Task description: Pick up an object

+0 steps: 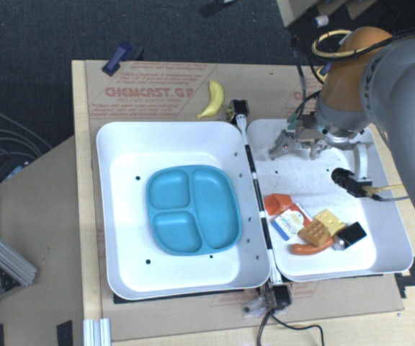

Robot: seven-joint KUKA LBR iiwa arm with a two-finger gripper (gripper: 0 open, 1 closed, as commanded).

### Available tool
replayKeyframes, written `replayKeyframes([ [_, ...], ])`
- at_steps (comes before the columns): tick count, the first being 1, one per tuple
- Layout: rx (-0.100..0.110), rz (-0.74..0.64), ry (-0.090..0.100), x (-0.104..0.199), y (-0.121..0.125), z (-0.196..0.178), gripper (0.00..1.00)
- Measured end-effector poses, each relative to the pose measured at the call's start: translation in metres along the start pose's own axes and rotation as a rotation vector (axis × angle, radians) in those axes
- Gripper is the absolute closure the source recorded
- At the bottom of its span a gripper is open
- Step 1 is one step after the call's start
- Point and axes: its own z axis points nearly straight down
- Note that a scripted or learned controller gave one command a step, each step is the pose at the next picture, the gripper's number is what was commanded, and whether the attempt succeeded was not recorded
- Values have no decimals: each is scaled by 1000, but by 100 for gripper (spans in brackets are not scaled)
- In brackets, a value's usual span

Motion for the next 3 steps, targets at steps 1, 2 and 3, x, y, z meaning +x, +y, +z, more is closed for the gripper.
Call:
replayKeyframes([
  [1,5,2,2,11,-35,11,0],
  [2,3,3,3,11,-34,0,100],
  [3,4,3,3,11,-34,1,0],
])
